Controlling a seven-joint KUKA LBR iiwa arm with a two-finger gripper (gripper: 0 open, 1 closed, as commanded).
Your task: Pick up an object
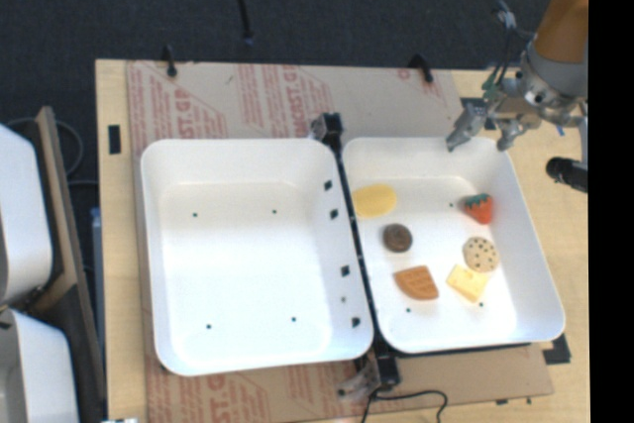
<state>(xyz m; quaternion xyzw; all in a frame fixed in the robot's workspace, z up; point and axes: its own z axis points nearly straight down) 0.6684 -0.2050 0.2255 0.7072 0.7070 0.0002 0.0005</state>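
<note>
Claw (pixel 484 136): two grey fingers spread apart, nothing between them, hanging over the far right corner of the right bin, above the rim.
Arm (pixel 562 35): grey with an orange band, entering from the upper right of the scene, with looped cables at its top.
Right bin (pixel 535 297): shallow, white, rounded corners, holding six small food-like pieces; it touches the left bin along the middle.
Yellow disc (pixel 374 201): flat, pale yellow, near the bin's left wall, toward the far side.
Strawberry (pixel 479 207): small, red-orange with a green top, by the right wall, the piece nearest the claw yet well apart from it.
Brown round (pixel 397 237): dark, small, near the bin's centre, just below the yellow disc.
Cookie (pixel 480 255): tan, round, dark specks, below the strawberry.
Cheese (pixel 468 282): pale yellow block, touching or nearly touching the cookie's lower edge.
Bread (pixel 417 283): orange-brown wedge, left of the cheese, below the brown round.
Left bin (pixel 158 213): white, same shape, a few dark dots on its floor.
Bench (pixel 228 99): light wood with a cardboard sheet bearing red print under both bins.
Clips (pixel 329 126): black, at the seam where the bins meet.
</note>
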